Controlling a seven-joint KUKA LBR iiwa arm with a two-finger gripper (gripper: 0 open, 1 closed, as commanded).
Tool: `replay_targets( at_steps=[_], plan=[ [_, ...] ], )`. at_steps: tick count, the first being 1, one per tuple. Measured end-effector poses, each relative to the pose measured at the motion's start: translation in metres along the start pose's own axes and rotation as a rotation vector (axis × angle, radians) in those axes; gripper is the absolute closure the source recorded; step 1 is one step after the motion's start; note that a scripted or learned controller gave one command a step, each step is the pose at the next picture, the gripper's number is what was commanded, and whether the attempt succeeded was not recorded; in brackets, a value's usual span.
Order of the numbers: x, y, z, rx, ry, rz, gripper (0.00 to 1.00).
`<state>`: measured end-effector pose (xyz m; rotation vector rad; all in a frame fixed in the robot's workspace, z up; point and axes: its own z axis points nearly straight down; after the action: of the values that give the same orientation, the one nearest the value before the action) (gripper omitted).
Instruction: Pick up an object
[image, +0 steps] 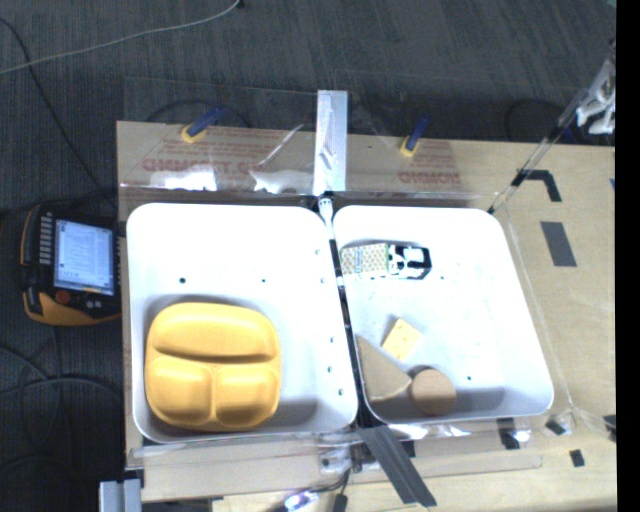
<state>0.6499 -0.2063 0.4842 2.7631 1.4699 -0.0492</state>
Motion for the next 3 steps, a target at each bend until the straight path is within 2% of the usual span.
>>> replay_targets(
  at_steps=[3],
  plan=[
    [0.005,0.0,-0.025,0.001,-0.014,-0.006,1.0]
  ],
)
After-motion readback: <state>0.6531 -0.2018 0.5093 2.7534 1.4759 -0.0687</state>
